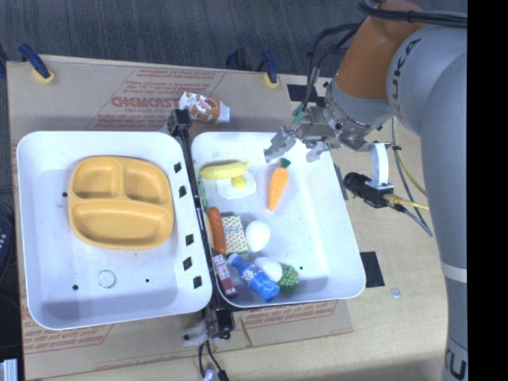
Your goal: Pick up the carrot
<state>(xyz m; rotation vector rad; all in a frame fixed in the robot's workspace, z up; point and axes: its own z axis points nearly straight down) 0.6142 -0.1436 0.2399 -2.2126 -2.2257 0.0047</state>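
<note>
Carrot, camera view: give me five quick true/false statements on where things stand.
1. The carrot lies in the right bin. True.
2. The gripper holds the carrot between its fingers. False: it hovers open just above the carrot's green top, and the carrot rests on the bin floor.
3. The yellow divided plate sits in the left bin. True.
4. The banana lies on the yellow divided plate. False: it is in the right bin, near the far left corner.
5. The white egg touches the carrot. False: bare bin floor separates them.
</note>
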